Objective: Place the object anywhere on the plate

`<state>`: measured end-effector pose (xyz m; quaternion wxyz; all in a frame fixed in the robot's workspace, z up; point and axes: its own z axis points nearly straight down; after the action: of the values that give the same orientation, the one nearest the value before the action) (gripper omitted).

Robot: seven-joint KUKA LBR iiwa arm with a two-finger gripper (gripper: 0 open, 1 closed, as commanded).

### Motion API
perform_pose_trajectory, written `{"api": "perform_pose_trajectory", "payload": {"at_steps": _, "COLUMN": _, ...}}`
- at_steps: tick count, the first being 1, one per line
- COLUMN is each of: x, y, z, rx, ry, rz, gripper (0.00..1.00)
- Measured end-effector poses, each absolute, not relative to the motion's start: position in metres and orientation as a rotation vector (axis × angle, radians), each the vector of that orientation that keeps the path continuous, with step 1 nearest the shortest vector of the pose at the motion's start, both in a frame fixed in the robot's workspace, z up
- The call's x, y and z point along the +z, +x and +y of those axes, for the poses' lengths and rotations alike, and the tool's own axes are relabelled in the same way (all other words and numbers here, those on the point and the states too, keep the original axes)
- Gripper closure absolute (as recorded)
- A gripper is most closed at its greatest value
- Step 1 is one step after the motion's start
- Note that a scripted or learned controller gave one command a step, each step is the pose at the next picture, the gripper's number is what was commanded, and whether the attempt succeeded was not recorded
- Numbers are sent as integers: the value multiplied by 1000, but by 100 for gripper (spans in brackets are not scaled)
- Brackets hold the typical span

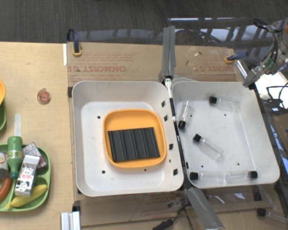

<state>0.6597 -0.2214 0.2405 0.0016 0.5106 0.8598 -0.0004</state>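
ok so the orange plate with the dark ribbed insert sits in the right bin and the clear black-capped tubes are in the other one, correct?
Not quite: the camera view shows the orange plate with the dark ribbed insert in the left white bin, not the right. The clear black-capped tubes do lie in the other one, the right white bin, scattered across its floor.

A single fixed camera looks down at a slant from above the bench, far enough back to take in both white bins (81,143). The arm (269,63) enters at the bins' upper right.
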Motion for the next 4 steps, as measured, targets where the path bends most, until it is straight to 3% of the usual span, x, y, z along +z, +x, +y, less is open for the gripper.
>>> {"api": "perform_pose_trajectory", "payload": {"at_steps": 1, "x": 283, "y": 660, "z": -222, "rx": -1, "ry": 1256, "rz": 2875, "gripper": 100}}
{"api": "perform_pose_trajectory", "payload": {"at_steps": 3, "x": 442, "y": 653, "z": -222, "rx": -1, "ry": 510, "rz": 3094, "gripper": 100}}
{"api": "perform_pose_trajectory", "payload": {"at_steps": 4, "x": 443, "y": 653, "z": -222, "rx": -1, "ry": -175, "rz": 3131, "gripper": 100}}
